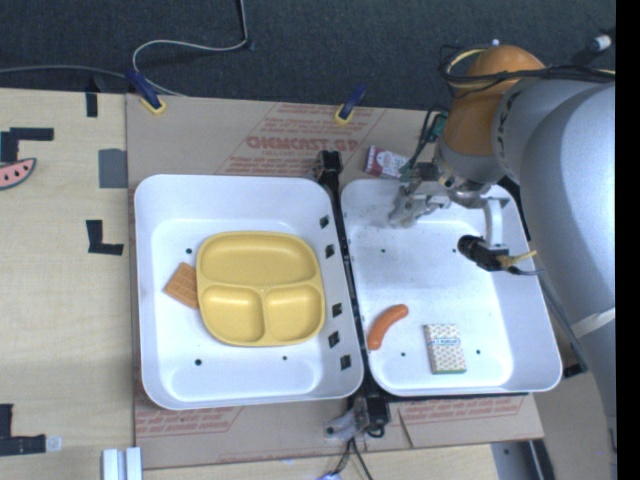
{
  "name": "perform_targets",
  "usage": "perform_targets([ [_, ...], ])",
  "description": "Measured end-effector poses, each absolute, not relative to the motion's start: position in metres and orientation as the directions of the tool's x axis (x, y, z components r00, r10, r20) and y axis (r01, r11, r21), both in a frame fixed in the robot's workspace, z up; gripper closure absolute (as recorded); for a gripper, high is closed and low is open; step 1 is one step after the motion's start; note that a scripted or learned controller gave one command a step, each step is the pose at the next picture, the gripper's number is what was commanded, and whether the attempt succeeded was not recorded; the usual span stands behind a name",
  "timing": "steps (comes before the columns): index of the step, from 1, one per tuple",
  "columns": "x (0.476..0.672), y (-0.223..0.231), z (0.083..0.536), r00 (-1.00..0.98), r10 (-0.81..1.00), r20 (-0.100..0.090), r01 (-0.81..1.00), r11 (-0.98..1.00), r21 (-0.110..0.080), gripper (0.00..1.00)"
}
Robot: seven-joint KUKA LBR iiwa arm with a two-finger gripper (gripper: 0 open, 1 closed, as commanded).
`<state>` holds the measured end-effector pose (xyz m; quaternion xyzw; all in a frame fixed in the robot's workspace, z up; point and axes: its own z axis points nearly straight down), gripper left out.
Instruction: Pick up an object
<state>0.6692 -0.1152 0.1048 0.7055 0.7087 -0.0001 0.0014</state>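
Orange sausage-shaped piece (387, 325) lying at a slant on the floor of the right bin (520, 368), toward its near left part; just to its right, apart from it, a small patterned card box (445, 349), lying flat. Both well apart from the jaws (408, 208), which hang over the far left corner of the same bin, close to its floor, with nothing seen between them; how far apart they stand, impossible to tell at this size and angle.

Reaching in from the right: broad grey arm body (570, 198) filling the right side, orange band (485, 98) above the wrist, wrist bent down and leftward into the bin. Black cable end (480, 253) with a yellow lead dangling beside the wrist over the bin's middle right.

In the left bin (160, 368): yellow three-part tray (262, 286) lying flat in the middle, with a tan waffle-textured piece (182, 286) poking out from under its left edge, the rest of it hidden. Black clips along the seam between the two bins.

Beyond the bins, a small dark red packet (383, 160) on the cardboard sheet (200, 138), partly hidden by the wrist hardware. Wooden surface (60, 298) to the left, marked with black tape pieces; a pink object (15, 172) cut off at the left edge. Right bin's far right wall hidden behind the arm
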Motion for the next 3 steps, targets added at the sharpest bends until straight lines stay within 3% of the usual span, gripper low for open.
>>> perform_targets([
  [1, 0.669, -0.115, 0.105, -0.004, 1.000, -0.003, 1.000, 0.004, 0.002, 0.00],
  [2, 0.664, -0.096, 0.085, -0.001, 1.000, -0.002, 1.000, 0.001, 0.001, 0.00],
  [3, 0.665, -0.096, 0.095, -0.002, 1.000, -0.002, 1.000, 0.002, 0.001, 1.00],
])
